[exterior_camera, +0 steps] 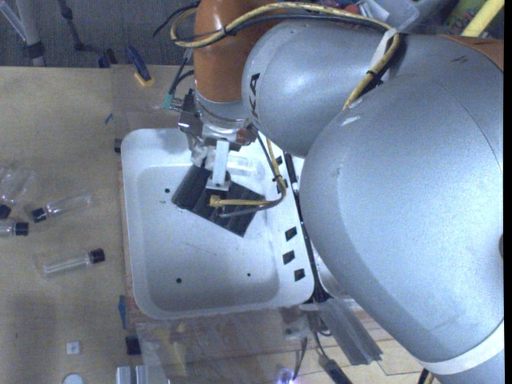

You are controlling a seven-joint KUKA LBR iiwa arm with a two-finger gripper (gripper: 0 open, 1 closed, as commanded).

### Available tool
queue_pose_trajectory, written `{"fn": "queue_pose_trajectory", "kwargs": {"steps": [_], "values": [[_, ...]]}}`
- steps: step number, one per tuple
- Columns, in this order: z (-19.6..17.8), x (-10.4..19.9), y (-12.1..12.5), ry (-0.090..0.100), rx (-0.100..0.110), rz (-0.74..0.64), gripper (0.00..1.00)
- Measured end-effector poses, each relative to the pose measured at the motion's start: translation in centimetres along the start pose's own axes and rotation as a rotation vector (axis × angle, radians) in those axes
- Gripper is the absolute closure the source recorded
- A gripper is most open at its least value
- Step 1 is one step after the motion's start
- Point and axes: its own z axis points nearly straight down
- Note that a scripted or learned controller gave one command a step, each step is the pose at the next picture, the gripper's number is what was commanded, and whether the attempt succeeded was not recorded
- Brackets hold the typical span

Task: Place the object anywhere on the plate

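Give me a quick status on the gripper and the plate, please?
Gripper low in the bin, over the black plate. Grasp unclear. Arm covers the bin's right side.

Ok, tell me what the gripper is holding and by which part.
Cannot be told: the gripper is low in the white bin over the black plate, with no object visible between its fingers.

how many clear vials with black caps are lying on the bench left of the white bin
3: one vial nearest the bin, one above it, one at the edge. More may be hidden.
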Motion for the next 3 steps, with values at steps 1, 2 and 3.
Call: {"fn": "queue_pose_trajectory", "kwargs": {"steps": [1, 2, 3], "values": [[-9.7, 0.4, 0.8, 0.0, 0.0, 0.405, 1.0], [1.5, -0.6, -1.9, 0.001, 0.0, 1.03, 1.0], [-6.1, -0.8, -0.6, -0.002, 0.003, 0.432, 1.0]]}}
